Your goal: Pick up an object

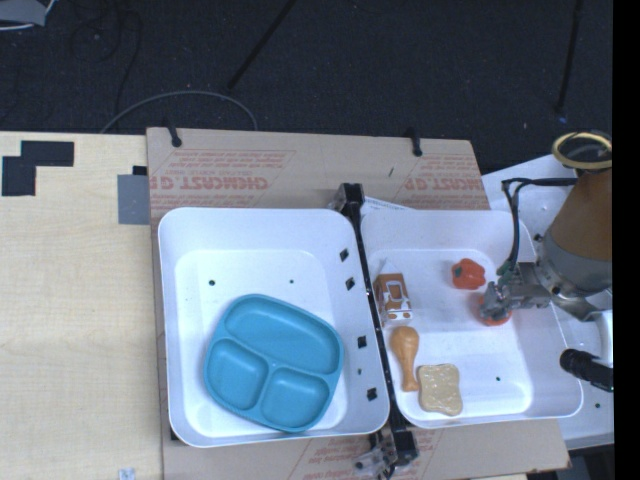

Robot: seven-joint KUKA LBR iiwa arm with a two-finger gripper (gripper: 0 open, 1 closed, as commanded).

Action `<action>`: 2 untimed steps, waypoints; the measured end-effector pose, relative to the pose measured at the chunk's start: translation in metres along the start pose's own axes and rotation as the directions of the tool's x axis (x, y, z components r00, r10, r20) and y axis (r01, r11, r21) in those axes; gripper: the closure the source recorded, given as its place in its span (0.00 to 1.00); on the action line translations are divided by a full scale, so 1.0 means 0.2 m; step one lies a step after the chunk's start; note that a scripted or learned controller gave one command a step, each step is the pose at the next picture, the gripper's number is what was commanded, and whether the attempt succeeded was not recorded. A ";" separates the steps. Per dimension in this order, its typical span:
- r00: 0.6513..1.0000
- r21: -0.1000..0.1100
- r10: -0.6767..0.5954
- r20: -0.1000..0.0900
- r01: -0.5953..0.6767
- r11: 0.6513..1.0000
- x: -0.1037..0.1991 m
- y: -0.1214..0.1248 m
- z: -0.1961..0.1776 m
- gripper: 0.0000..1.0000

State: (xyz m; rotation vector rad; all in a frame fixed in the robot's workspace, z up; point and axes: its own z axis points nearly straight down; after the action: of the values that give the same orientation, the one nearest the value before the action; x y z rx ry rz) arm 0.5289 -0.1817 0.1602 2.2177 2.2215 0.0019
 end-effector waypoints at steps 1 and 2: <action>1.000 -0.001 0.000 0.000 0.000 1.000 -0.03 0.05 -0.27 1.00; 1.000 0.000 -0.001 0.000 0.001 1.000 -0.03 0.06 -0.52 1.00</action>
State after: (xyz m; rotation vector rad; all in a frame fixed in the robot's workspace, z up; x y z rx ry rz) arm 0.5400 -0.1874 0.2648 2.2168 2.2219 0.0021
